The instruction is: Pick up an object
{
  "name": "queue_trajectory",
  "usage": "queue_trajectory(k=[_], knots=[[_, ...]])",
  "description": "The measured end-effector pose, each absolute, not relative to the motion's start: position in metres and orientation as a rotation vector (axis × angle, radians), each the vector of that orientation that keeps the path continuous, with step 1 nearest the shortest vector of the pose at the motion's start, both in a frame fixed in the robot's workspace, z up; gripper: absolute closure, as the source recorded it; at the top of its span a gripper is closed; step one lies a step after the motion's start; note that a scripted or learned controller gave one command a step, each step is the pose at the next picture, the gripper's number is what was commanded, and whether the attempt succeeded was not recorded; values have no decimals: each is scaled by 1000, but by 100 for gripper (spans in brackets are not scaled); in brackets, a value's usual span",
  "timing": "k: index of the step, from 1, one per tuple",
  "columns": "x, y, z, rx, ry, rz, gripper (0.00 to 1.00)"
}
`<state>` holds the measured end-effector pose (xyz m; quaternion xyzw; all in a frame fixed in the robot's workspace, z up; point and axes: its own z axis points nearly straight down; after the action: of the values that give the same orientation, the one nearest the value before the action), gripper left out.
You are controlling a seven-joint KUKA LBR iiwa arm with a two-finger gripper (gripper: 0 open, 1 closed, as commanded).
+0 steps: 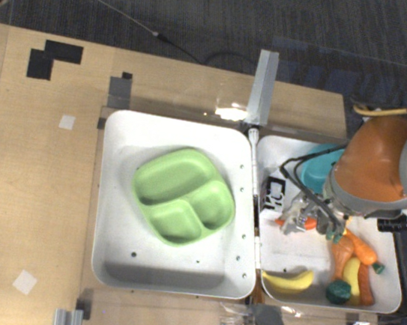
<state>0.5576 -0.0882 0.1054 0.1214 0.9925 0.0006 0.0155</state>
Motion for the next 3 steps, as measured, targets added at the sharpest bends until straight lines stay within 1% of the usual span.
queue_trajectory(k=[1,2,3], knots=[[600,-49,222,382,3100,4,100],[633,-4,268,913,2995,7,100],[635,-4,280,902,2990,7,100]])
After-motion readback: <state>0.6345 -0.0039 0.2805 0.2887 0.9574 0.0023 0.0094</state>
